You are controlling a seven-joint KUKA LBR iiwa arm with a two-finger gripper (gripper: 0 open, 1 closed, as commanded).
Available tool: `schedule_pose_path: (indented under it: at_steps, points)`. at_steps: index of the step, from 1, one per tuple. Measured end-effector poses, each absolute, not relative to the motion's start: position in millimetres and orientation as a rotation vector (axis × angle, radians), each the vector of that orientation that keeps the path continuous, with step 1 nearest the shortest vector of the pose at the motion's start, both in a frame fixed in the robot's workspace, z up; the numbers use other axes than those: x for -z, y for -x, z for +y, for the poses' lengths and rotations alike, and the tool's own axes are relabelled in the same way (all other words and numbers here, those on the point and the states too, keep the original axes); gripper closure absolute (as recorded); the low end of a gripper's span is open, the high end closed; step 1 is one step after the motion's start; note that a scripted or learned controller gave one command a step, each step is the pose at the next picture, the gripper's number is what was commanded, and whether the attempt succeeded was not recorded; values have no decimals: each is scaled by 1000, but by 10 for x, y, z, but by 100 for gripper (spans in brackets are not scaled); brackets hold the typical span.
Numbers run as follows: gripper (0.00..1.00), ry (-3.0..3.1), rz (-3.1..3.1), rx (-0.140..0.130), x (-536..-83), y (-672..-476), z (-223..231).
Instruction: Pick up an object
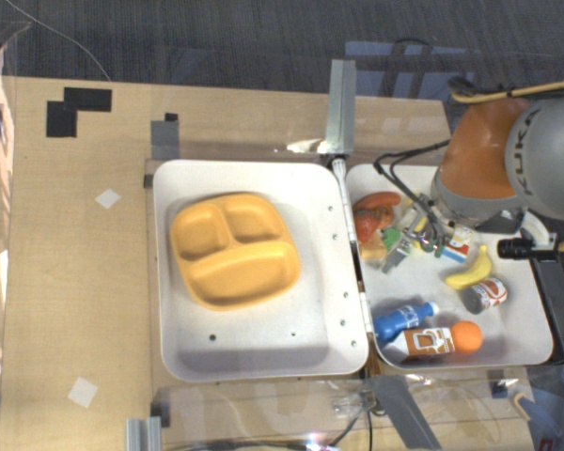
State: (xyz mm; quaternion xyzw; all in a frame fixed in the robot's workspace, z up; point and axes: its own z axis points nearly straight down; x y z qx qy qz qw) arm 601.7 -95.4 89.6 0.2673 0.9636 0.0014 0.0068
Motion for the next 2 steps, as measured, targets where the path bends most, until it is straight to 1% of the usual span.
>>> schedule_pose_path:
  at_steps: [1,2]
  points:
    - [0,-1115,2926,-4,-887,-6318,-895]
    - [0,-1214,2907,-5,-876,-6605,-1278]
